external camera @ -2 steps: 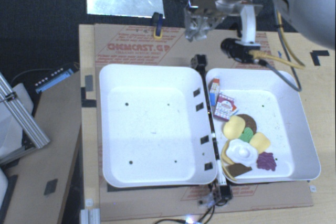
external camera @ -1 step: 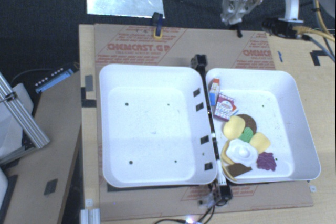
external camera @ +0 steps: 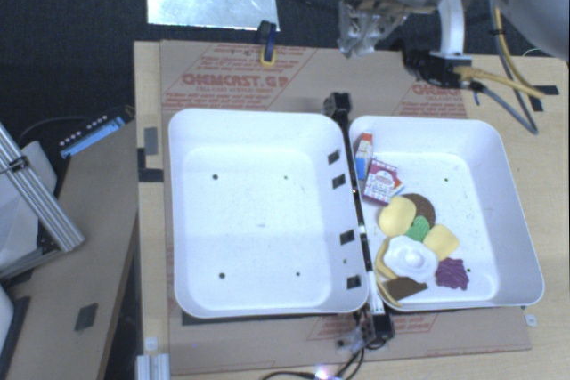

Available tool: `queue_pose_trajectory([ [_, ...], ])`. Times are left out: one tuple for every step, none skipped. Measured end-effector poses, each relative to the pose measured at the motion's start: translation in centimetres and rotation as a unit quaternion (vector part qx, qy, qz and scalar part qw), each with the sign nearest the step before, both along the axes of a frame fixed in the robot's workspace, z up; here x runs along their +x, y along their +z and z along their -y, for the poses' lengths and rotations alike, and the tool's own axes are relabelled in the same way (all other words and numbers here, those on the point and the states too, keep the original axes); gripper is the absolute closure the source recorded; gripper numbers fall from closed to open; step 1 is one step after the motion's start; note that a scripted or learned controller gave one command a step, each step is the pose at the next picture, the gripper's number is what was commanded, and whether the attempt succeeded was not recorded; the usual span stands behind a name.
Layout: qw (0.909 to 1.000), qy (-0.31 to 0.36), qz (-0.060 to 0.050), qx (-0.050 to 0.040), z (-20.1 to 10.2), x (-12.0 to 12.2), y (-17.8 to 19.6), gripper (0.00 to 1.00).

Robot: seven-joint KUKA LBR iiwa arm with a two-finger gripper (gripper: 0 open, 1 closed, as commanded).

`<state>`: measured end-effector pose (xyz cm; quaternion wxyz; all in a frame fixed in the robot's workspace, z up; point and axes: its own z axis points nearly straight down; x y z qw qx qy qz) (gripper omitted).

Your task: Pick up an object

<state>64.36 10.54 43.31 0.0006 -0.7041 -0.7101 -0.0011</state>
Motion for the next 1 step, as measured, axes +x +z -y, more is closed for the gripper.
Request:
queue_pose_trajectory([
  [1.0, -0.009, 0.0, -0.0032, 11.43, 1.53, -1.42, 1.0],
])
